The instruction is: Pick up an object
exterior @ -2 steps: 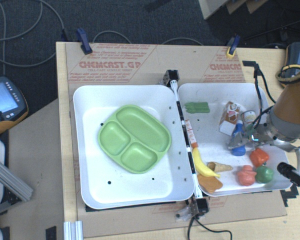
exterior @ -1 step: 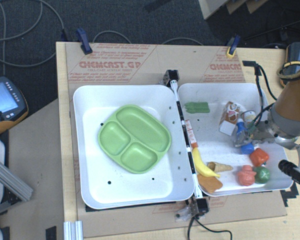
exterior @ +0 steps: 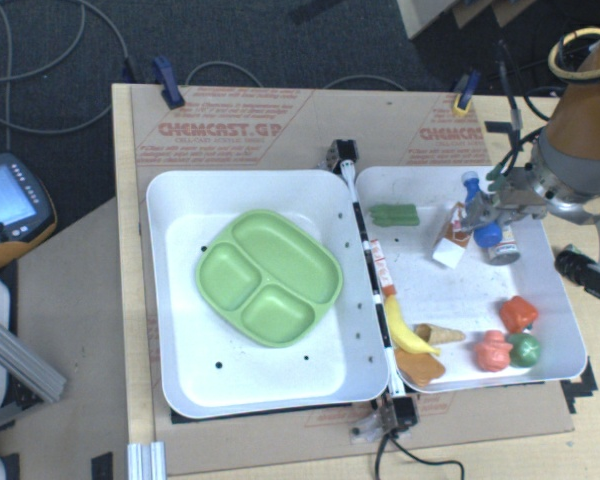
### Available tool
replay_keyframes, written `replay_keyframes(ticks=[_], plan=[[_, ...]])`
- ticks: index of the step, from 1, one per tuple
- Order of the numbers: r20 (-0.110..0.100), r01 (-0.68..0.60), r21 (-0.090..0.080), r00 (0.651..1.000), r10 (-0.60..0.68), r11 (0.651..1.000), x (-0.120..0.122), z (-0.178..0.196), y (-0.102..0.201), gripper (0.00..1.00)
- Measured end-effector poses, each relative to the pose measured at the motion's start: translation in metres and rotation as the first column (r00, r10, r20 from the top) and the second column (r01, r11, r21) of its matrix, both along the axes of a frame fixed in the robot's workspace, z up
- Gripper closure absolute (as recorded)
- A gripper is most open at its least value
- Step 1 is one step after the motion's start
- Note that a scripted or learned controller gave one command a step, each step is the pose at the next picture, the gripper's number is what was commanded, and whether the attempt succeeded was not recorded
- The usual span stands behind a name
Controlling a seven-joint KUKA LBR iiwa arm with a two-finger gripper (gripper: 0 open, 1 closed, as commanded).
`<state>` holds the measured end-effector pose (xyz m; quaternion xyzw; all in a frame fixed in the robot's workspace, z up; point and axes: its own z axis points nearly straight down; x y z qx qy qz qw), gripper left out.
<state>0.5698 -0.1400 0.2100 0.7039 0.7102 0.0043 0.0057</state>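
Left bin (exterior: pixel 170 268): shallow, white; holds a green divided plate (exterior: pixel 269 277) with three compartments, lying near the middle.
Right bin (exterior: pixel 420 193): shallow, white; holds all the small things.
Far part of right bin: a flat green block (exterior: pixel 394 215) lies near the far left corner, apart from the rest.
Middle of right bin: a small white-and-red carton (exterior: pixel 453 242) lies tilted, just beside a blue-and-grey object (exterior: pixel 494 242) under the arm's end.
Near part of right bin: a banana (exterior: pixel 405 330) lies along the left wall, touching an ice-cream cone toy (exterior: pixel 442 335) and a tan piece (exterior: pixel 421 367); at the right are a red-orange toy (exterior: pixel 518 314), a pink toy (exterior: pixel 493 352) and a green ball (exterior: pixel 525 349), close together.
Pincer (exterior: pixel 483 211): low over the middle of the right bin, at the carton and the blue-and-grey object; whether it is spread or pinching, I cannot tell.
Arm (exterior: pixel 580 128): reaches in from the right, over the right bin's far right corner.
Surface (exterior: pixel 280 128): brown board with red print, blue clamp (exterior: pixel 167 81) at its far left edge.
Around: black clips (exterior: pixel 342 153) where the bins meet; a handheld screen unit (exterior: pixel 10 203) off the left.
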Motion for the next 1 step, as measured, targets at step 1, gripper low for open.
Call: replay_keyframes(ticks=[1], plan=[[-0.021, 0.002, 0.007, 1.000, -0.002, 1.000, -0.0487, -0.0098, 0.0812, 1.00]])
